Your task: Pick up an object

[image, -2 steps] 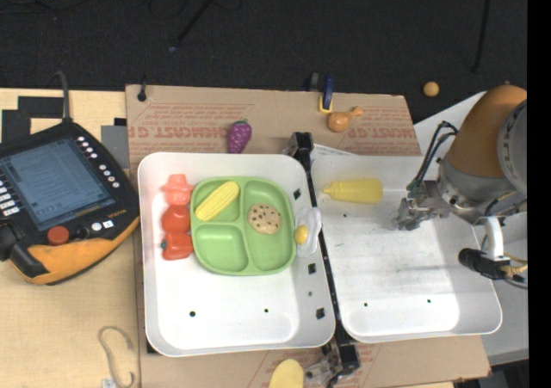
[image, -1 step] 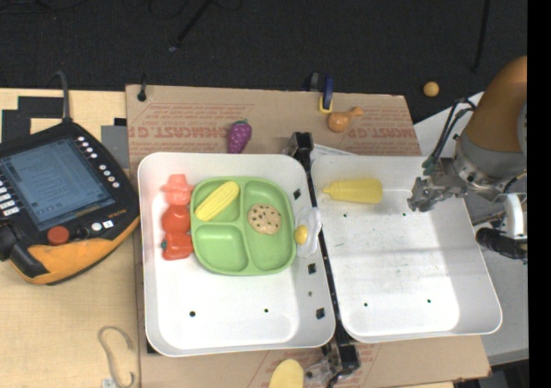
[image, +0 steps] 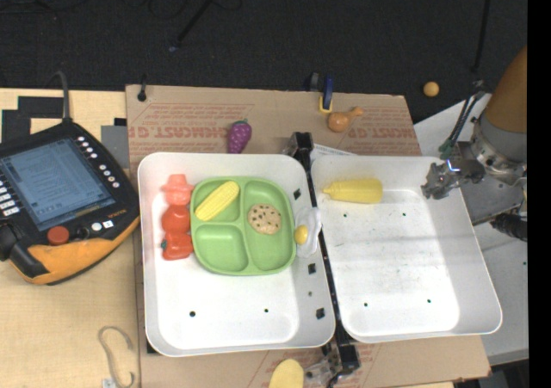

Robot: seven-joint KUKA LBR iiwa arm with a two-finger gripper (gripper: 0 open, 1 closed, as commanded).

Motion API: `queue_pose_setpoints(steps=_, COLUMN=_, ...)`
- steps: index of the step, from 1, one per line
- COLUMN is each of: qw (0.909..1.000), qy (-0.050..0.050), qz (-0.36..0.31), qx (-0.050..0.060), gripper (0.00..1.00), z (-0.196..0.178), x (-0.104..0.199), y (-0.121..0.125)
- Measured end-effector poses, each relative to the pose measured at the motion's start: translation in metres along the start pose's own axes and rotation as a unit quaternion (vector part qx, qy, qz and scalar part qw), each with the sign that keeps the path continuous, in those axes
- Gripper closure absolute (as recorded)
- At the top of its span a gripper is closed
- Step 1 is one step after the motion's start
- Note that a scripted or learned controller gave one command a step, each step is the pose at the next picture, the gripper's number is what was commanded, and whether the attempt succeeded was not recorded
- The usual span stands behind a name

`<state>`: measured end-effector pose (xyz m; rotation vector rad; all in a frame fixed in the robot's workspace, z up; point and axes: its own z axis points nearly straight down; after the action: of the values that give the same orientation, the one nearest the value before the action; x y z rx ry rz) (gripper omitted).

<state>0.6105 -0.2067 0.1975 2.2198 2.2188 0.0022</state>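
One yellow object (image: 353,191) is seen lying left of the gripper (image: 441,178), well apart; whether its fingers are spread cannot be told. Two bins (image: 405,309) are counted.

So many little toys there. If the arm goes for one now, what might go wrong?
Three guesses. The pincer sits at the right bin's far rim, so coming down it may strike that wall. The yellow toy in that bin is rounded and lies against the rim, so it may slip aside. In the left bin, the corn and cookie lie flat in the green tray, hard to get under.
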Motion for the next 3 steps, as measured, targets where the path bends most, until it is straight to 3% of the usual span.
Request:
queue_pose_setpoints(steps=1, qw=1.0000, qy=0.000, qz=0.000, qx=0.000, gripper=1.00, z=-0.032, x=-0.002, y=0.000)
queue_pose_setpoints(steps=3, qw=1.0000, qy=0.002, qz=-0.002, qx=0.003, gripper=1.00, z=-0.027, x=0.103, y=-0.028)
